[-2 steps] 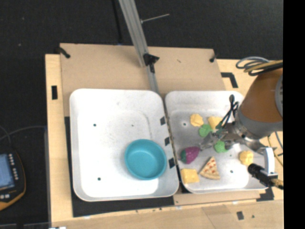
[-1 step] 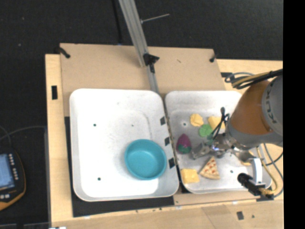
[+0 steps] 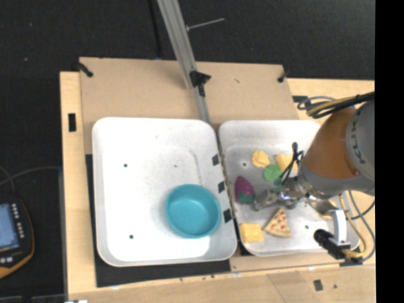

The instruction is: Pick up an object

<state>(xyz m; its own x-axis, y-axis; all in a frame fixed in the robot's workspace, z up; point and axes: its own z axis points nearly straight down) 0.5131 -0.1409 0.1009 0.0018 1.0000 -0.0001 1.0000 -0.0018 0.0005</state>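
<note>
The gripper (image 3: 270, 197) sits low in the right bin (image 3: 252, 134); I cannot tell its state; a purple toy (image 3: 243, 187) lies just at its nine o'clock, a pizza slice (image 3: 278, 224) at five, green (image 3: 272, 173) and yellow (image 3: 261, 158) pieces at twelve; a teal bowl (image 3: 191, 209) rests in the left bin (image 3: 139, 150).

Two bins side by side on the bench, seen from above.
The left bin (image 3: 126, 144) holds a bowl (image 3: 192, 210) near its front right corner. The right bin (image 3: 243, 134) holds a bun-shaped piece (image 3: 260, 158) toward the rear, an eggplant-shaped piece (image 3: 243, 187) at its left, and a cheese block (image 3: 252, 233) beside a pizza slice (image 3: 278, 223) at the front. The arm (image 3: 334, 153) reaches in from the right above them.
</note>
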